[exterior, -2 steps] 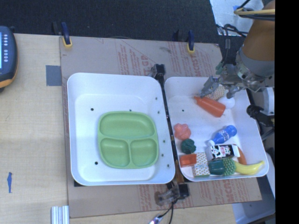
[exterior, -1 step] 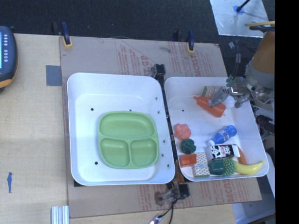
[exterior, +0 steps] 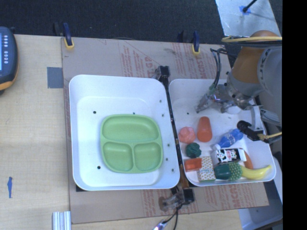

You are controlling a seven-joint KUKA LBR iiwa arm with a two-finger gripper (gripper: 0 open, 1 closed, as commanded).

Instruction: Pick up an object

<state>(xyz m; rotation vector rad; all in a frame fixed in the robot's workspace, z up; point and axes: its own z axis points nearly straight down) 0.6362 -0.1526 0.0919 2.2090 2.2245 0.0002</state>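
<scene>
Nearest the camera, along the front edge of the right bin (exterior: pixel 268 177), lies a crowded row: an orange block (exterior: pixel 193 164), a patterned packet (exterior: pixel 206 169), a green pineapple-like toy (exterior: pixel 228 171), a small black-and-white carton (exterior: pixel 230 155) and a yellow banana (exterior: pixel 255 172) curving into the front right corner. Just behind them sit a dark green lump (exterior: pixel 193 150), a pink lump (exterior: pixel 187 134), a blue bottle (exterior: pixel 229 139) lying on a slant, and an orange cylinder (exterior: pixel 205 129) standing clear of the clutter with its long axis running front to back. The left bin (exterior: pixel 81 104) holds a green divided tray (exterior: pixel 131 143) and nothing small enough to grasp. Farther back, over the rear of the right bin, hangs the pincer (exterior: pixel 212 102), its thin prongs spread apart and released, nothing between them (the metal is small and dark, but a gap reads clearly). The orange cylinder is the likeliest target: it lies just toward the camera from the pincer and a shade to its left in the view, so the move looks like a short drop forward, with the prongs needing to close across the cylinder's narrow width rather than along its length
</scene>
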